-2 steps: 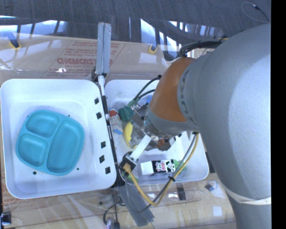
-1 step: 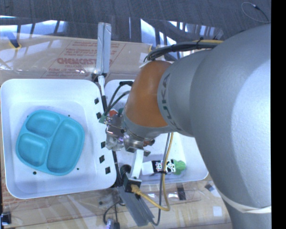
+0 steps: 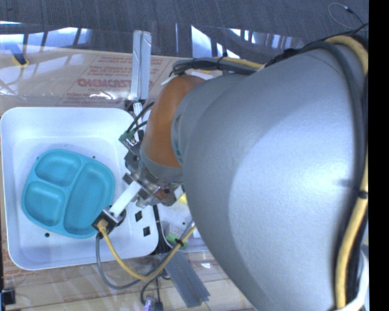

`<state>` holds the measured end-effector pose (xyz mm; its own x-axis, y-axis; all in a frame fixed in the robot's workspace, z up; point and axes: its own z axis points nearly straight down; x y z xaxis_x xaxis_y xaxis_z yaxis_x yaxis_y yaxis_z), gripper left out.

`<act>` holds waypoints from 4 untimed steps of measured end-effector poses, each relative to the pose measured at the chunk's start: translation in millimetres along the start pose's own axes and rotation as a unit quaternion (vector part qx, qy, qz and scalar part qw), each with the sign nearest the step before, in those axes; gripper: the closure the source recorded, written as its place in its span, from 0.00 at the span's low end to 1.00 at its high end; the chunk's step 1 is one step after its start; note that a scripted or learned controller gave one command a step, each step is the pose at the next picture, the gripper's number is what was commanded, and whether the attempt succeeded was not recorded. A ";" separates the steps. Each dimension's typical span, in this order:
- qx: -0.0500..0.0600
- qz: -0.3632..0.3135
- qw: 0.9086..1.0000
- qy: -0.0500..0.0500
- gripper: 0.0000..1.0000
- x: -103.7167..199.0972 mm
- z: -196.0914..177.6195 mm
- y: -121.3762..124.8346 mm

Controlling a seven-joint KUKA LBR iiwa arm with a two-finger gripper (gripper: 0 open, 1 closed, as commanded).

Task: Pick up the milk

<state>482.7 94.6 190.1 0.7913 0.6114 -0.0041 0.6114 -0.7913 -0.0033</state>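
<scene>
White bin (image 3: 13,173) sits at the left of the bench, its rim running round a blue plate (image 3: 66,192) with three compartments, which lies flat on the bin floor toward the left wall; to the right of the plate, at the bin's right edge, a white bar (image 3: 124,201) slants down from the wrist to a small black and yellow fitting (image 3: 104,225) just beside the plate's lower right corner; a yellow cable (image 3: 126,264) loops from that fitting across the bin's lower rim; further right, the orange band (image 3: 162,125) of the arm (image 3: 279,180) shows above the wrist, and the grey body of the arm fills the right of the view, covering the second bin; the gripper's state cannot be told; the milk cannot be made out anywhere.
</scene>
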 end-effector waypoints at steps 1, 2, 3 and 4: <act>0.002 -0.004 1.000 -0.002 1.00 0.5 -8.6 -1.1; 0.001 0.009 1.000 0.000 1.00 -46.0 -26.5 47.9; 0.000 0.114 0.993 0.000 1.00 3.1 -13.3 -16.8; 0.001 0.179 0.984 -0.001 1.00 -30.3 -18.2 27.5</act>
<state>475.7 54.3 208.3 0.9558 0.2940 -0.0064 0.2940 -0.9558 -0.0032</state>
